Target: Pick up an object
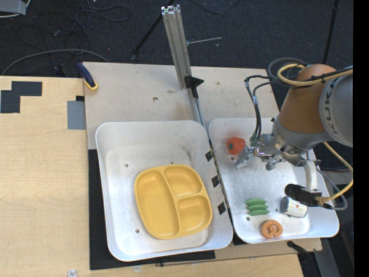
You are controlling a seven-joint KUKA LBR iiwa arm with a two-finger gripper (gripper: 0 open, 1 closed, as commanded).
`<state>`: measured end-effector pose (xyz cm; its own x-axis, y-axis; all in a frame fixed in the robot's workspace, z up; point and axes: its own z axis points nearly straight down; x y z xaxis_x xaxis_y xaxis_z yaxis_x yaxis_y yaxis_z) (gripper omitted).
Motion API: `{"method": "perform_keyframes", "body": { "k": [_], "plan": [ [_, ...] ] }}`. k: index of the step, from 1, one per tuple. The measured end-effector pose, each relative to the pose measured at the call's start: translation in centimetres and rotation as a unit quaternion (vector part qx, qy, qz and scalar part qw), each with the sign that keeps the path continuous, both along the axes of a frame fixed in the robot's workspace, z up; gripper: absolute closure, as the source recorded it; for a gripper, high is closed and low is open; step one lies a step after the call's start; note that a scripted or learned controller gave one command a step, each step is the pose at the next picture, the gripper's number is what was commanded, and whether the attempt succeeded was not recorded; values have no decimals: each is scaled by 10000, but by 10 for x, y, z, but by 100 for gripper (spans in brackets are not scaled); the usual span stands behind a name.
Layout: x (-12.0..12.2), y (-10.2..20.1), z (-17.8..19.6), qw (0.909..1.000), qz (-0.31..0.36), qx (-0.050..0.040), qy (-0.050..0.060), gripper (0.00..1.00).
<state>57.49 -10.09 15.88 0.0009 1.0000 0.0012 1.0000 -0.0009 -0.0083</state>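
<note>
Red tomato toy (234, 145) sits at ten o'clock in the right bin (323, 227), just beside the gripper (258, 158), whose fingers spread open with nothing between them, apparently lined up for a grab. Green beans (256, 206) and a pretzel (271, 229) lie toward six o'clock.

I work in a robotics lab: my bench (144, 91) bears two white bins (115, 154), an aluminium camera post (177, 45) stands behind, and loose cables (75, 16) trail over dark carpet.
</note>
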Motion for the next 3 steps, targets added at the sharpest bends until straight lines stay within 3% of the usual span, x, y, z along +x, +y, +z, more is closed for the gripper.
{"method": "perform_keyframes", "body": {
  "k": [1, 2, 3],
  "plan": [
    [-2, 4, -64, 10000, 2, 3, 4, 0],
    [-2, 2, -51, 10000, -25, 2, -9, 100],
    [-2, -4, -8, 10000, -19, -8, -46, 100]
  ]
}}
